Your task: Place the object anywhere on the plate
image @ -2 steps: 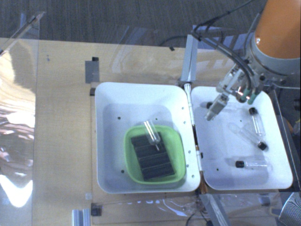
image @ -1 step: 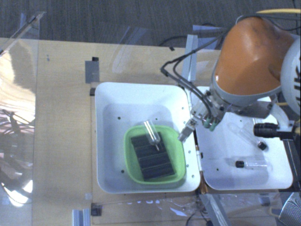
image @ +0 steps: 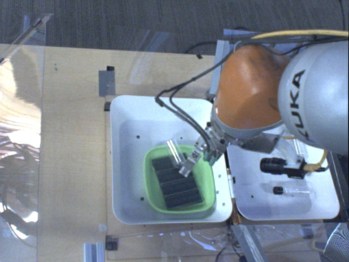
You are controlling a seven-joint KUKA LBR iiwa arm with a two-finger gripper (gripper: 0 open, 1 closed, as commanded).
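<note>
Dark ribbed slab (image: 175, 183), rectangular, lies flat on the green rounded-square plate (image: 205, 174). Gripper (image: 180, 158) above it, metal fingers (image: 173, 151) spread, holding nothing.

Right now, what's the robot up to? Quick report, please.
Gripper over green plate. Dark block lying on plate. Nothing in the way.

In the left bin a square green plate (image: 206, 174) with rounded corners and a raised rim sits toward the near right corner, turned a little out of line with the bin walls. On it lies the object (image: 175, 182), a dark grey flat block with ridges across it like a row of bars, running at a slant from the plate's far left toward its near right, its lower end near the rim
</note>
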